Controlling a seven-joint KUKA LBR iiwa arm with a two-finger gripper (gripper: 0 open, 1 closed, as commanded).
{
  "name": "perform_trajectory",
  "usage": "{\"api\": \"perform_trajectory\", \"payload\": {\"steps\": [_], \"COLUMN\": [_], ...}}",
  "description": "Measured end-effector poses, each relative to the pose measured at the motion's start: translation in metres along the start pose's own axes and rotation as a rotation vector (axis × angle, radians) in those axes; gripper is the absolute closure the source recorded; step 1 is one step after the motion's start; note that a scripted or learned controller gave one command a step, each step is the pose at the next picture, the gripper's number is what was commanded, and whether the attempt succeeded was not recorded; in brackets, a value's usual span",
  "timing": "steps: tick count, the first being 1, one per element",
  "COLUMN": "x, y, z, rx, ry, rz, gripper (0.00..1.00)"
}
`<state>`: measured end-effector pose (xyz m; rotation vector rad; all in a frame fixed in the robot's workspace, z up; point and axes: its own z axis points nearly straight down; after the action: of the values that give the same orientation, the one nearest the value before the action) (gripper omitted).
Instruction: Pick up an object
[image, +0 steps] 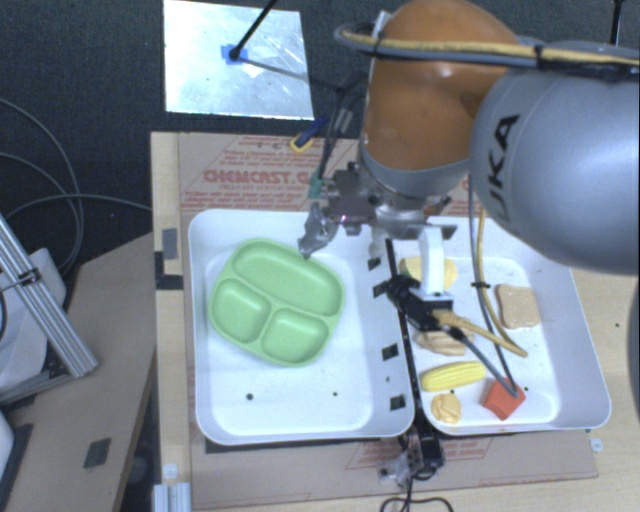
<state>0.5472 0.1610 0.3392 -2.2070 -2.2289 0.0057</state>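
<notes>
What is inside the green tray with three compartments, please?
The green tray in the left bin shows three bare compartments with nothing lying in them. The tool covers a small part of its far rim, so that spot cannot be seen.

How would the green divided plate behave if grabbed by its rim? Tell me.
The green divided plate looks like moulded plastic, so probably stiff and light. Its glossy, thin rim may slip. Held at one edge, it would likely tilt, being wide and shallow.
</notes>
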Motion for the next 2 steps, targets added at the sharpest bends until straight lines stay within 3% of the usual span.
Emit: {"api": "perform_trajectory", "payload": {"steps": [1, 2], "x": [0.017, 0.014], "y": [-0.063, -0.044], "z": [-0.051, -0.078], "rx": [-0.010, -0.011], "ry": [0.003, 0.001], "rz": [0.001, 0.005], "gripper": [0.00, 0.00]}}
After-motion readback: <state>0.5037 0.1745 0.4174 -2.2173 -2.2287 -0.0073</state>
